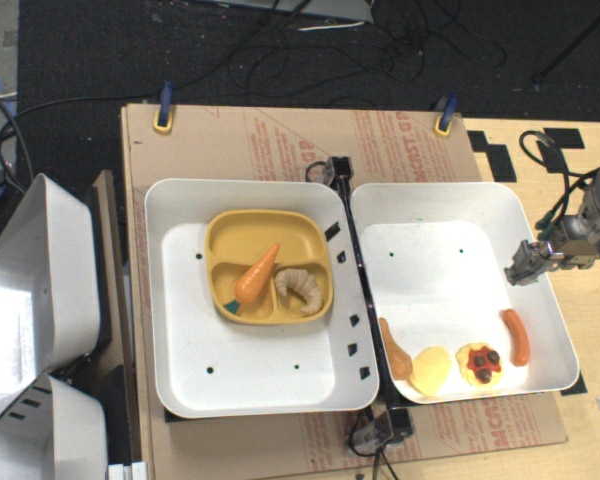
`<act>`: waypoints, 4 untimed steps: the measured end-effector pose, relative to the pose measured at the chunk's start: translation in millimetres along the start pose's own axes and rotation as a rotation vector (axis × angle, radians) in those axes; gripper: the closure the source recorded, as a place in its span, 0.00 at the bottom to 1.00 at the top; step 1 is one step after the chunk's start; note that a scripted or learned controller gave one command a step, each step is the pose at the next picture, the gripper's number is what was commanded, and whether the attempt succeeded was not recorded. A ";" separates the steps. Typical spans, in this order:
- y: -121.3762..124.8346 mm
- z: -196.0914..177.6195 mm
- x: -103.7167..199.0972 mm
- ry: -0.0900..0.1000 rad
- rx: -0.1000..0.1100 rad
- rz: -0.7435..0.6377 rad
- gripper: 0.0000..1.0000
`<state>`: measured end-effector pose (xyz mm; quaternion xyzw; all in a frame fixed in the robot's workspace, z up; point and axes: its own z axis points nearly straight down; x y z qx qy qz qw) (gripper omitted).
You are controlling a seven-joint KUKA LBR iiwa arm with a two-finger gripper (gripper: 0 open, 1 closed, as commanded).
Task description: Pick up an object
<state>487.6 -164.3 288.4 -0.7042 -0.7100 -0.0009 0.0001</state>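
Observation:
My gripper (527, 264) hangs over the right rim of the right bin (440, 268), with nothing visibly in it. Below it, near the bin's front right corner, lies a small orange sausage (518, 336). Along the front wall sit a small tart with red and dark berries (480, 362), a pale yellow round piece (431, 369) and an orange-brown stick-shaped piece (394, 350). In the left bin (180, 358) a yellow divided plate (230, 236) carries a carrot (257, 274) and a pale shrimp-like piece (300, 289).
The two bins meet at a dark seam with clips (350, 268). They stand on a cardboard sheet (280, 138) held by two clamps at the back. A white container (35, 268) stands off the bench at the left. Cables run across the dark floor behind.

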 end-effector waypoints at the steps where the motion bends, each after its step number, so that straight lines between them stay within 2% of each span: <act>1: -0.6 5.4 45.6 -0.001 0.001 0.001 1.00; 2: 6.4 21.5 90.2 0.000 0.002 0.001 1.00; 4: 26.6 28.3 212.6 0.000 0.001 -0.002 1.00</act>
